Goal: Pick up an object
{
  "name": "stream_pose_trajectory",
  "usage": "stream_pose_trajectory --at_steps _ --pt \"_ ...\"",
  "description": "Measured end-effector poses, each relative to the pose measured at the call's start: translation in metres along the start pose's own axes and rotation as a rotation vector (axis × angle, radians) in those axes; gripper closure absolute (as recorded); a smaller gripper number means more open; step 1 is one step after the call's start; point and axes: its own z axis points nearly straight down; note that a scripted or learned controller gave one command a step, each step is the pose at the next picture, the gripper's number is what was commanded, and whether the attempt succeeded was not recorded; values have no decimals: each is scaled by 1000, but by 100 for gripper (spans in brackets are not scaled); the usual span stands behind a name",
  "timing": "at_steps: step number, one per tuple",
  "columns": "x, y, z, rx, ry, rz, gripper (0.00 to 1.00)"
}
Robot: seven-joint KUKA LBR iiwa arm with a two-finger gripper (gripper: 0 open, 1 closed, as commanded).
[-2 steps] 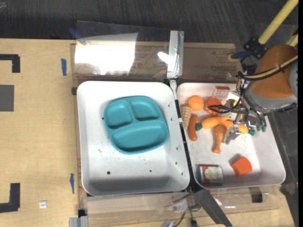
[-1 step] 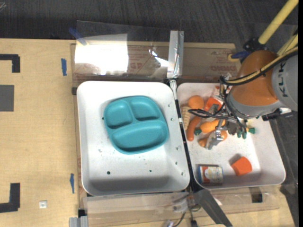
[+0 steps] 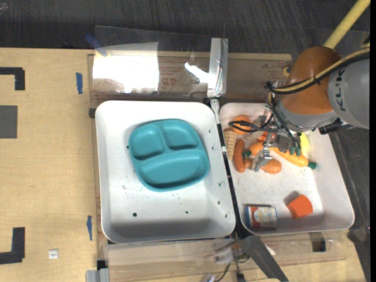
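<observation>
Plywood desk (image 3: 41,157) carries two shallow white bins side by side; a clear plastic sheet (image 3: 153,69) lies along its far edge. We note the left bin (image 3: 111,210) holds a teal divided plate (image 3: 168,153) near its centre.

Right bin (image 3: 335,210) holds the candidates: a cluster of orange toy pieces (image 3: 242,157) at its far left corner, an orange-and-yellow carrot-like piece (image 3: 294,156) just beside them, an orange block (image 3: 300,205) toward the near right, and a small can (image 3: 261,217) lying against the near edge.

Arm (image 3: 311,87) reaches over the far right of this bin; the hand (image 3: 267,151) is down among the orange cluster. We cannot tell how far the hand is open, nor whether it has hold of anything: clutter and wrist obscure it.

Judgement: grasp step in hand, at the cluster. Next move calls for closing on a single piece, then a straight lift clear of the neighbours; crowded pieces risk a slip or a double pick.
</observation>
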Motion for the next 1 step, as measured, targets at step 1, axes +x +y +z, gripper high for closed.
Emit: stream_pose_trajectory --at_steps 1 --pt "47 1 -1 0 1 -5 0"
